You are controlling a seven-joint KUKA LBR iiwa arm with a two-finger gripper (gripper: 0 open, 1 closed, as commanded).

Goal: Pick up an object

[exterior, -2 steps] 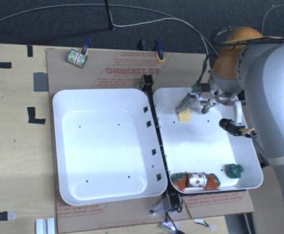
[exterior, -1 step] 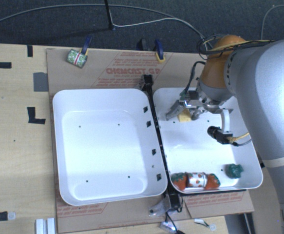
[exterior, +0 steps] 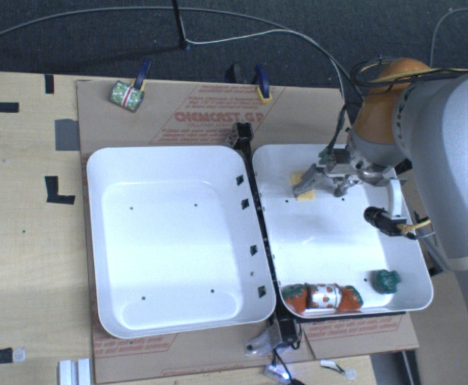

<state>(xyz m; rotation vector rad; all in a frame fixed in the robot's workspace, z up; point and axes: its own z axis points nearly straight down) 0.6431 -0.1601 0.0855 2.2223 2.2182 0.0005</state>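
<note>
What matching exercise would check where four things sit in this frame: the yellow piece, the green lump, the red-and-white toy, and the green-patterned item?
Things:
1. small yellow block-shaped piece
2. small dark green lump
3. long red-and-white toy
4. small green-patterned item

Places:
A. on the cardboard beyond the bins
B. right bin, near edge, by the divider
C. right bin, near right corner
D. right bin, far part, by the gripper

Pairs: 1-D, 2-C, 3-B, 4-A

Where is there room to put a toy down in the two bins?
The left bin has bare floor wall to wall. In the right bin, the middle is free. It is crowded at the near wall, by the red toy and green lump, and near the gripper.
</note>
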